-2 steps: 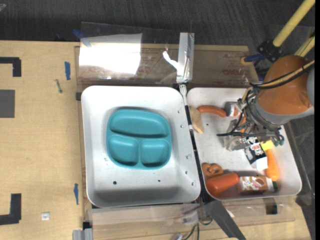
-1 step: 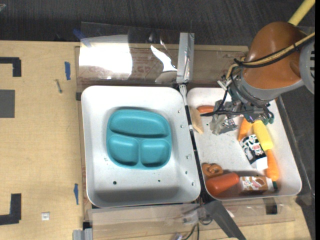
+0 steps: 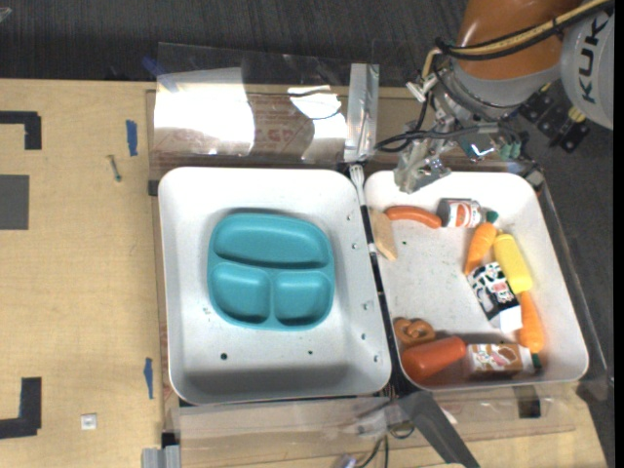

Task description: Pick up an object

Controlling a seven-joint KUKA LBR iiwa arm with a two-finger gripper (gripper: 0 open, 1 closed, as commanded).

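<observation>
Hot dog (image 3: pixel 413 216) lies flat, long axis left-right, below end effector (image 3: pixel 421 175); end effector's spread: cannot tell.

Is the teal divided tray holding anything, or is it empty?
Empty. The teal tray in the left bin shows three bare compartments.

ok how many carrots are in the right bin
2 carrots, both in the right bin: one carrot near its back, left of the yellow corn; another carrot toward the front right corner. Others could be hidden among the clutter.
</observation>
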